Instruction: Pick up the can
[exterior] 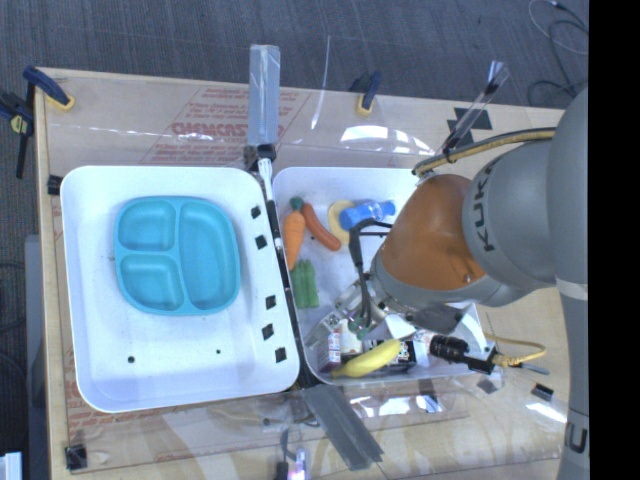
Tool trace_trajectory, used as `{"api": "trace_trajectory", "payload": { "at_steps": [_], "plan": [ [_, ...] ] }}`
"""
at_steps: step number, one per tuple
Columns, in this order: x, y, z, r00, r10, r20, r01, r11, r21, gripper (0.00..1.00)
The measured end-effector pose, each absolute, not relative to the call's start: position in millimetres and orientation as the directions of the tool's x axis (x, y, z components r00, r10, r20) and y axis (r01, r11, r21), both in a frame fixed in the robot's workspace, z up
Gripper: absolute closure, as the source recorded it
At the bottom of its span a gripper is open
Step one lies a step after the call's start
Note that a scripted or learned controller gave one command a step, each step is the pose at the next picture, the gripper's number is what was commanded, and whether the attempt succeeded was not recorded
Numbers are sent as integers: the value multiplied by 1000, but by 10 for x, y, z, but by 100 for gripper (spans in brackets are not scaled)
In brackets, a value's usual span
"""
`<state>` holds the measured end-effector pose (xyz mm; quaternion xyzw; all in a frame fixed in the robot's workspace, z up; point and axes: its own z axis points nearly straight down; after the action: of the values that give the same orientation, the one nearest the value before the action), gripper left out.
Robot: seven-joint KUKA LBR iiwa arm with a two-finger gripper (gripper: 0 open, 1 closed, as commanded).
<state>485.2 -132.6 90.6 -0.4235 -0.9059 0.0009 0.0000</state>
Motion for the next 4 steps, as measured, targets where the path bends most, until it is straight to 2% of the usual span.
{"api": "trace_trajectory", "payload": {
  "at_steps": [1, 2, 3, 4],
  "plan": [
    [4869, -1312, 1009, -646, 763, 1, 763, 646, 0, 100],
    [5918, -1984, 1520, -514, 858, -1, 858, 514, 0, 100],
    [5919, -1980, 1520, -514, 858, 0, 858, 514, -1, 0],
    [5643, -2095, 978, -475, 880, -4, 880, 475, 7, 0]
  ]
}}
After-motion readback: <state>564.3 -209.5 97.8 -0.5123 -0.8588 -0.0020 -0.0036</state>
